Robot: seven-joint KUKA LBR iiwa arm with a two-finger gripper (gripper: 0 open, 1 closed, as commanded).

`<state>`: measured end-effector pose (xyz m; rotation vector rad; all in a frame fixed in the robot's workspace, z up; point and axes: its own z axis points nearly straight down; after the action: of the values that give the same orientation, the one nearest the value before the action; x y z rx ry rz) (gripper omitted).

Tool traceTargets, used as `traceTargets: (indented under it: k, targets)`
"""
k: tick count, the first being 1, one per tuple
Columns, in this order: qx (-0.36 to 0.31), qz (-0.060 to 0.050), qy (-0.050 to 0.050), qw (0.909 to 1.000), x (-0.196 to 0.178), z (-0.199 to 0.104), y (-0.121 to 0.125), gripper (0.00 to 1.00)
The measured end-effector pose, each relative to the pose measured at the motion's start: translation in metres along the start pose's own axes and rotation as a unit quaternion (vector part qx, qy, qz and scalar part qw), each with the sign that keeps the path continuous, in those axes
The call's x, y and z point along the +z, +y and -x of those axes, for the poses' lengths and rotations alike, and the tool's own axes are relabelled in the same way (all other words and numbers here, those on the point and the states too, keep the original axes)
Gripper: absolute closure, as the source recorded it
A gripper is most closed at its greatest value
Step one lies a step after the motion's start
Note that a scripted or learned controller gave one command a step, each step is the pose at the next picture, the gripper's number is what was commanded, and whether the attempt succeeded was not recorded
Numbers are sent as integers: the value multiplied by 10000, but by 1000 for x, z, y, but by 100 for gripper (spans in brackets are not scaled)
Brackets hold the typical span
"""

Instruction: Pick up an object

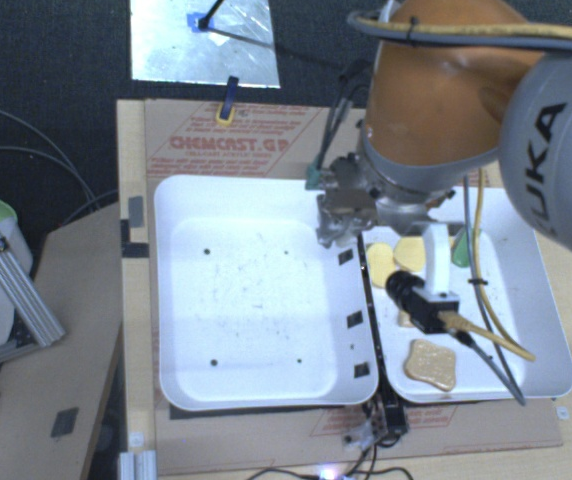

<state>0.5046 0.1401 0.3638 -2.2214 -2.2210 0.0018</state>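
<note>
arm: from my remote seat i saw the grey kuka arm (556,138), with its orange band (436,78), reaching in from the right of the camera view.
claw: the metal claw (338,230) hung low over the seam where the two bins met, near their far end.
claw state: i could not tell whether it was spread or pressed together, and i saw nothing pinched in it.
left bin: the shallow white plastic bin on the left (181,298) showed a few dark specks on its floor.
right bin: the shallow white plastic bin on the right (536,308) lay touching the first, partly under the arm.
task things: a tan toast-shaped piece (432,364) lay flat in the near part of the right bin, well apart from the claw.
yellow pieces: two pale yellow rounded pieces (410,255) lay side by side in the same bin, just beside the claw.
green thing: a small green object (461,249) sat beyond them, half hidden, so i could not make out its shape.
under the bins: a brown cardboard sheet with red print (236,140) lay on the tan counter (76,298).
behind: a silvery square sheet (204,28) lay past the cardboard.
</note>
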Motion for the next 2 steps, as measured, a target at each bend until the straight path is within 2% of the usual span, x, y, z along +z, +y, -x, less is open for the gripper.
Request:
traceTargets:
  k: [1, 2]
  targets:
    - [12, -46, -19, 10000, 141, 19, 54, 100]
    - [-26, 57, 22, 10000, 32, 8, 33, 100]
